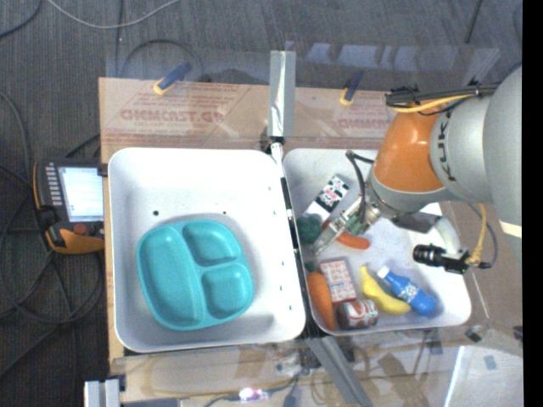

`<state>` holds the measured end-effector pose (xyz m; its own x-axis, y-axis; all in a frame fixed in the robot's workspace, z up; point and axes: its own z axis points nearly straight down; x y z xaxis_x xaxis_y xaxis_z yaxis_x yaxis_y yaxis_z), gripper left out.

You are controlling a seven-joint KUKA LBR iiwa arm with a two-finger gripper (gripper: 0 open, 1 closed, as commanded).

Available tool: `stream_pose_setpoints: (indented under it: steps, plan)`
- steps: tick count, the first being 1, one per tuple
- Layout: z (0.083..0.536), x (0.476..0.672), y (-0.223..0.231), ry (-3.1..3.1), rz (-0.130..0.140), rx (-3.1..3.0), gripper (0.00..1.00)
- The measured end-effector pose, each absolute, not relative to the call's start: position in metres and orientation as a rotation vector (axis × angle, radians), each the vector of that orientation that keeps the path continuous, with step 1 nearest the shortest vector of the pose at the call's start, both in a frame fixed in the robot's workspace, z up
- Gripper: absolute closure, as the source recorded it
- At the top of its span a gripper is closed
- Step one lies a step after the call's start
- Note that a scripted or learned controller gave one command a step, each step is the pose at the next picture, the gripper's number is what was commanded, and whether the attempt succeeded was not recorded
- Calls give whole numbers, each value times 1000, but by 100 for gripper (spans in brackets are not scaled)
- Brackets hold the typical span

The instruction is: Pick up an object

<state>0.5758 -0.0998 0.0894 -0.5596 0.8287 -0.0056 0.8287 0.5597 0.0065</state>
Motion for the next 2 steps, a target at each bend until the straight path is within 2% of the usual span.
stream_pose_setpoints:
  steps: [1, 2]
  plan:
    - [97, 577, -99, 2767, 11, 1471, 100]
    - [181, 548, -93, 2865, -3, 1293, 100]
